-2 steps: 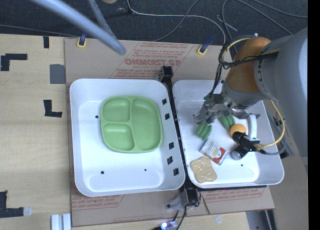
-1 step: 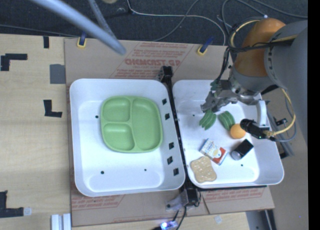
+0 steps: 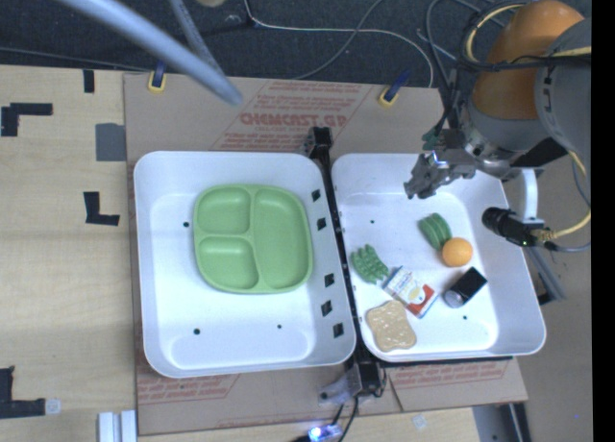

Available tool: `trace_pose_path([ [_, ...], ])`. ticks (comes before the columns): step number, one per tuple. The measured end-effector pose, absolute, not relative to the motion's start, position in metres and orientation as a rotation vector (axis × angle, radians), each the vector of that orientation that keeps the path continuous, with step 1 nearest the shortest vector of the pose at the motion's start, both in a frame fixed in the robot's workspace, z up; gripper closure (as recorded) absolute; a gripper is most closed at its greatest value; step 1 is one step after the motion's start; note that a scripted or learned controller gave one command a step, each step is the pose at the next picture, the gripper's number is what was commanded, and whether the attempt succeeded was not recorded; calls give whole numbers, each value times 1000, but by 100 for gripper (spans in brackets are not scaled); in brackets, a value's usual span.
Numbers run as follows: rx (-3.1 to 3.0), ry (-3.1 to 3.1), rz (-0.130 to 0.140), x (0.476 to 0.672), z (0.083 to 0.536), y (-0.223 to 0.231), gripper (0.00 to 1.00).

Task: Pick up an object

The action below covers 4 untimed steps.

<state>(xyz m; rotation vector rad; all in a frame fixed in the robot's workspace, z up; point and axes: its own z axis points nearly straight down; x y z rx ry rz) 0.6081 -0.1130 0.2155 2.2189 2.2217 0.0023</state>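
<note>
Camera view looks down on two white bins on the table: the left bin [image 3: 159, 267] carries a green divided plate [image 3: 254, 237], and the right bin [image 3: 509, 330] carries the loose items. The end effector [image 3: 426, 178] hangs over the right bin's 12 o'clock area, near the back wall, and nothing sits between its fingers; whether they stand apart or together I cannot tell, since the tip is dark and small. Any of the items could serve as the pick. Closest, at about 5 o'clock from the tip, lies a green pickle [image 3: 434, 229], with an orange ball [image 3: 456, 253] just beside it toward 4 o'clock. A black block [image 3: 467, 287] sits further toward the front right, a red-and-white packet [image 3: 408, 291] near the bin's middle, a leafy green piece [image 3: 369, 263] at its 9 o'clock side, and a tan bread slice [image 3: 390, 326] at 6 o'clock. I judge this as the approach step, with no grasp made. The next move calls for settling on one target, likely the pickle, centring above it, and descending with the jaws spread wide enough to straddle it without nudging the ball.
</note>
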Motion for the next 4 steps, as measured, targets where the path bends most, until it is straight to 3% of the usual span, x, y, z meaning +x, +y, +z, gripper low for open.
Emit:
trace_pose_path([
  [1, 2219, 2222, 2, 609, 257, -113, 100],
  [2, 2218, 2228, -3, 592, 246, -59, 100],
  [4, 2219, 2226, -2, 579, 238, 42, 100],
])
